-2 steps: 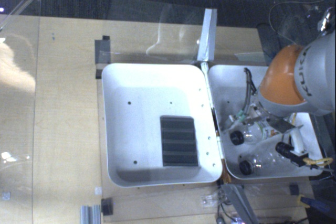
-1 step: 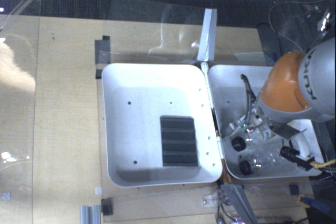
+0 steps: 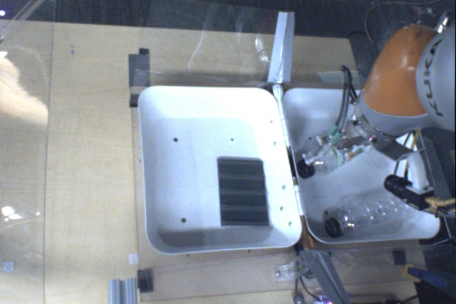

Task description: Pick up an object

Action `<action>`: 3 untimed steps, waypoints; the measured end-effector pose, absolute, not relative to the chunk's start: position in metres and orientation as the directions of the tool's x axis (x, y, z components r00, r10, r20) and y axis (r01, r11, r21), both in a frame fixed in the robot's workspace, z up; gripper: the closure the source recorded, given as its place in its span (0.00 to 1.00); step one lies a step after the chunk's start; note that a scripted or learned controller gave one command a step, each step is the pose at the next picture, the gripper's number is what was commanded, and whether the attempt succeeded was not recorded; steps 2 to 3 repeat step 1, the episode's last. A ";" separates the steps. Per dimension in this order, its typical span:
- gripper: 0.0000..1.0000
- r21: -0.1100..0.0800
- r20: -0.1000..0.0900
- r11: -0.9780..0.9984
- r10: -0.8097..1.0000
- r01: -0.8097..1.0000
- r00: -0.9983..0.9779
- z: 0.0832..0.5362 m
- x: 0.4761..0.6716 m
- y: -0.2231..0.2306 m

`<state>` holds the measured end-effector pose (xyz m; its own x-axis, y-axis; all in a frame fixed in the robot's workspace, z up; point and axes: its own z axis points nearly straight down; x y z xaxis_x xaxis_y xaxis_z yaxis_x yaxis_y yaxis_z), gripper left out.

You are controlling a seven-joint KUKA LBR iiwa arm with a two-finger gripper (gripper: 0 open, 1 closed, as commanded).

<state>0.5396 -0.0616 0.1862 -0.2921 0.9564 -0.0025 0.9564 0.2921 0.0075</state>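
A clear plastic bottle (image 3: 317,161) with a black cap lies tilted in the right bin (image 3: 313,107), close to its left wall. My gripper (image 3: 340,144) hangs just above and right of that bottle's body, under the grey wrist and orange band (image 3: 399,75). Gripper and bottle overlap in the view, so contact is unclear. A second clear bottle (image 3: 360,216) with a black cap lies along the right bin's front wall. A dark ribbed rectangular block (image 3: 242,190) rests flat in the left bin (image 3: 164,153), toward its front right.
A metal divider post (image 3: 280,53) rises behind the seam between the bins. Cables and a black fitting (image 3: 402,189) hang off the arm over the right bin's right side. Clear acrylic sheets (image 3: 28,117) cover the bench at left.
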 end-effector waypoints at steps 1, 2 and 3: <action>0.00 0.013 -0.005 0.278 0.961 0.960 -0.278 0.089 0.592 -0.095; 0.00 0.013 -0.005 0.278 0.961 0.960 -0.278 0.089 0.592 -0.095; 0.00 0.013 -0.005 0.278 0.961 0.960 -0.278 0.089 0.592 -0.095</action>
